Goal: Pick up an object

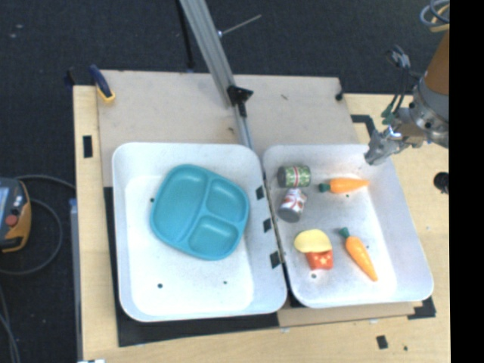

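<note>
The right bin (404, 240) holds a green can lying on its side (294, 175), a small silver-and-red can (291, 204), an orange carrot (345, 185), a second carrot (360, 255) and a yellow-and-red toy (316, 248). My gripper (377, 149) hangs over the bin's far right corner, up and to the right of the first carrot, with nothing seen in it. The arm comes in from the right edge.
The left bin (136, 278) holds a blue divided plate (200, 212). A grey metal bar (212, 51) slants down from the top to the gap between the bins. Bare wooden bench (174, 104) lies behind both bins.
</note>
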`<action>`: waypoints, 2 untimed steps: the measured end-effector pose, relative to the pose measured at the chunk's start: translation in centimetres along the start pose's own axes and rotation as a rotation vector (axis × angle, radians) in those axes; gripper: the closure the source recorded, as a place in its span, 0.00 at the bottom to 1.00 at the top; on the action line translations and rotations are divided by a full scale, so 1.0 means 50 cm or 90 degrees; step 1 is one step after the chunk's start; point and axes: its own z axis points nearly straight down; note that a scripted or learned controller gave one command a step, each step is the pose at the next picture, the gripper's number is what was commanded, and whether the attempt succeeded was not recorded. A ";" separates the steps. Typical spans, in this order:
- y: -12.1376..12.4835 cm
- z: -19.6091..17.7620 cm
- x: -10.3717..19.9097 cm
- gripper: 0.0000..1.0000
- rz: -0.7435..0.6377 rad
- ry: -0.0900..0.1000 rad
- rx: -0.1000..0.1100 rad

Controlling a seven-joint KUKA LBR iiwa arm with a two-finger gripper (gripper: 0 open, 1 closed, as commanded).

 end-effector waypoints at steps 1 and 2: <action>0.015 -0.011 0.095 1.00 -0.002 0.001 0.002; 0.021 -0.015 0.184 1.00 -0.002 0.002 0.004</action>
